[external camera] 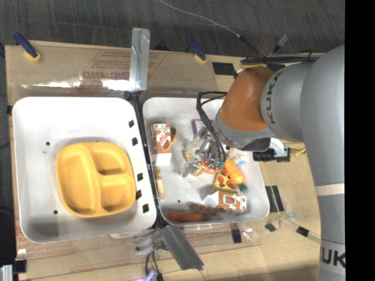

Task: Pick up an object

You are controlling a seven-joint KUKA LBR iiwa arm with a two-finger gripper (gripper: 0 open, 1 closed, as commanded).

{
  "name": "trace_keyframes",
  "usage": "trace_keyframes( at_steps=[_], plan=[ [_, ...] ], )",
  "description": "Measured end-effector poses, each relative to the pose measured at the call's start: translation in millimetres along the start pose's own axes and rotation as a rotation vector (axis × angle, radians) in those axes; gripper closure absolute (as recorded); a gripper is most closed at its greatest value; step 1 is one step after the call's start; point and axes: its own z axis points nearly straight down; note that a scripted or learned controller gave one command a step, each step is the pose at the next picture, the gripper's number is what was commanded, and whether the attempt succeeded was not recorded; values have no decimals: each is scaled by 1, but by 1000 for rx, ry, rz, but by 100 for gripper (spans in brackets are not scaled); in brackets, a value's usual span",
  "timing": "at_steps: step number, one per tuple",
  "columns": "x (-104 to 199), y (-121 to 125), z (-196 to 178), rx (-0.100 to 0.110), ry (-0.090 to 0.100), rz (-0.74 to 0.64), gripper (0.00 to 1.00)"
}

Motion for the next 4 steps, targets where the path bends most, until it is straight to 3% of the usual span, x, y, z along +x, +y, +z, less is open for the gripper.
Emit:
trace_keyframes(
  at_steps=[1, 2, 3, 4],
  plan=[
    [29, -9, -3, 0, 3, -117, 0],
    [62, -38, 1, -1, 3, 21, 0],
    [-17, 19, -1, -2, -1, -36, 0],
    [-12, -60, -2, -2, -4, 56, 0]
  ],
)
